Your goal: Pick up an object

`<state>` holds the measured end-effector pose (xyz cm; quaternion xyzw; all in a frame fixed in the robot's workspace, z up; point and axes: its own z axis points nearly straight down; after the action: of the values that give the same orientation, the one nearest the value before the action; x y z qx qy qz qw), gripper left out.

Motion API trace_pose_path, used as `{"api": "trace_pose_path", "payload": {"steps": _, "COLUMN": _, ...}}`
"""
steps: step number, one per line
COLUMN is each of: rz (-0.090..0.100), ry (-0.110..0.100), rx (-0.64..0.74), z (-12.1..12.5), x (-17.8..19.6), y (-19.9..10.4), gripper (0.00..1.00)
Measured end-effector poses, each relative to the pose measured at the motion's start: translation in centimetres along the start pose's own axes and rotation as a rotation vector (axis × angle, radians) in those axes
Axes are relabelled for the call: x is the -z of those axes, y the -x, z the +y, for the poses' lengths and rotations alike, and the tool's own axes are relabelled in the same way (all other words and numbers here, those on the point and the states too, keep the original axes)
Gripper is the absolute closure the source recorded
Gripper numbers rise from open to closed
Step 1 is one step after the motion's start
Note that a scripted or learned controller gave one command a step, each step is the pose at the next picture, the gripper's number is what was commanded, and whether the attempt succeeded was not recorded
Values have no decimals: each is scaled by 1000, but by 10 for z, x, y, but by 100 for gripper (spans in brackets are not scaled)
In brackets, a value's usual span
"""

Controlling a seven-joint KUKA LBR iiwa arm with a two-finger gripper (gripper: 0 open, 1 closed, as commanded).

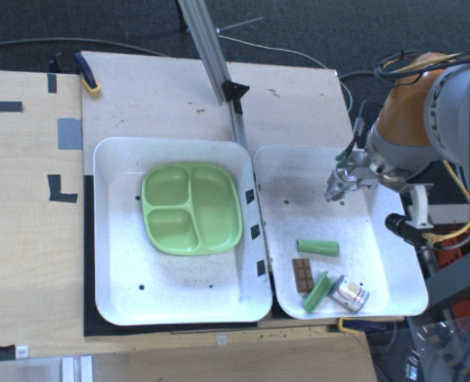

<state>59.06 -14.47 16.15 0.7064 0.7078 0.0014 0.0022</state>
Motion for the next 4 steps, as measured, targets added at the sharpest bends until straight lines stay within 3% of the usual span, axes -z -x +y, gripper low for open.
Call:
{"api": "trace_pose_path", "payload": {"steps": 2, "rz": 0, "ry": 0, "rx": 0, "z": 6, "x": 102, "y": -10, "gripper": 100}}
{"api": "trace_pose_path", "payload": {"steps": 4, "rz": 2, "ry": -8, "rx": 4, "z": 4, "x": 72, "y": -120, "gripper": 100}}
